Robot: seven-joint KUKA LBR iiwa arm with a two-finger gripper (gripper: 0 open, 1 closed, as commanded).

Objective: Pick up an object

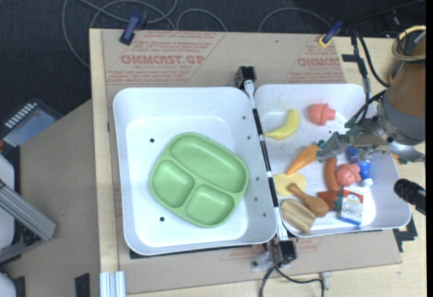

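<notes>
A green plate (198, 179) with three sections lies in the left bin (128, 113). To the right of the plate, the right bin (277, 96) holds toy food: a curved yellow banana (285, 125), an orange carrot (302, 159), a pink lump (322, 113) and a small white bottle (353, 202). Farthest right of the plate, the gripper (336, 145) hangs just above the carrot's thick end, and I cannot tell how wide it is.

Arm (409, 96) cut off at right edge (hand (336, 145) blurred).
</notes>
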